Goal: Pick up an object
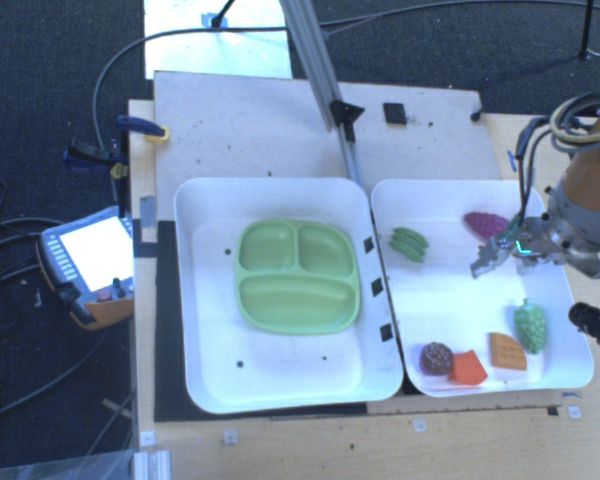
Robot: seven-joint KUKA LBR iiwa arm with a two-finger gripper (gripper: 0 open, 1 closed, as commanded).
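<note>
The right bin point(450, 298) holds several toy foods: a green pea pod point(408, 243), a purple piece point(487, 224), a green grape bunch point(529, 325), a tan wedge point(507, 351), an orange-red block point(468, 368) and a brown round piece point(437, 357). My gripper point(488, 258) hangs over the upper right part of this bin, just below the purple piece and to the right of the pea pod. Nothing shows in its grasp. The arm's wrist point(580, 218) covers the bin's right rim.
The left bin point(210, 368) carries a green divided plate point(298, 275). A slanted metal pole point(315, 43) crosses the board behind the bins. A teach pendant point(90, 263) lies off the bench at the left. A black part point(595, 325) sticks in at the right edge.
</note>
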